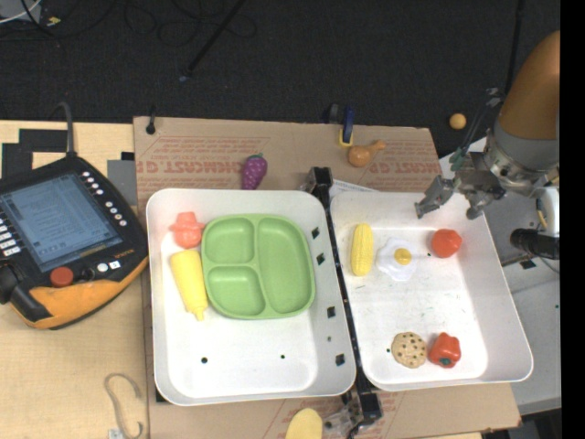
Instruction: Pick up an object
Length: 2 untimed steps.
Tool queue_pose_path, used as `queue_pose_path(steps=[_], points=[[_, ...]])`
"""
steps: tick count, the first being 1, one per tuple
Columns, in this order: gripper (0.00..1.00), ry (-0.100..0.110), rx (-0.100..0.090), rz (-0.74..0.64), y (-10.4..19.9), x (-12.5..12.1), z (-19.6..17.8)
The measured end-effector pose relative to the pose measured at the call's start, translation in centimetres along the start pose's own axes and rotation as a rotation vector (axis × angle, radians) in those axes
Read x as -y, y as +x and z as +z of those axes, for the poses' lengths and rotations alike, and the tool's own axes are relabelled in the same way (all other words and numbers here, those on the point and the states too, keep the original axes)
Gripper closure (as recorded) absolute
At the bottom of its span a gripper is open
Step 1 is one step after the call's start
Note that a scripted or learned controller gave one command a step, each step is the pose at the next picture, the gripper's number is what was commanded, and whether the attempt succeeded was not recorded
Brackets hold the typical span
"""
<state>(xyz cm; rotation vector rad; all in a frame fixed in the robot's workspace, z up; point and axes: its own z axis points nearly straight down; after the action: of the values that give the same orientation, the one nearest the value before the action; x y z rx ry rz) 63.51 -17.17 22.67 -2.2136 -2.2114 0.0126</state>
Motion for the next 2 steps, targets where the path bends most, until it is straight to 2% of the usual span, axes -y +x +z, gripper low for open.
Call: queue_pose_path(steps=[1, 2], points=[[0.00, -0.014, 0.003, -0.002, 0.0, -0.2, -0.9], [0.00, -0.010, 0.002, -0.004, 0.5, -0.6, 3.6]])
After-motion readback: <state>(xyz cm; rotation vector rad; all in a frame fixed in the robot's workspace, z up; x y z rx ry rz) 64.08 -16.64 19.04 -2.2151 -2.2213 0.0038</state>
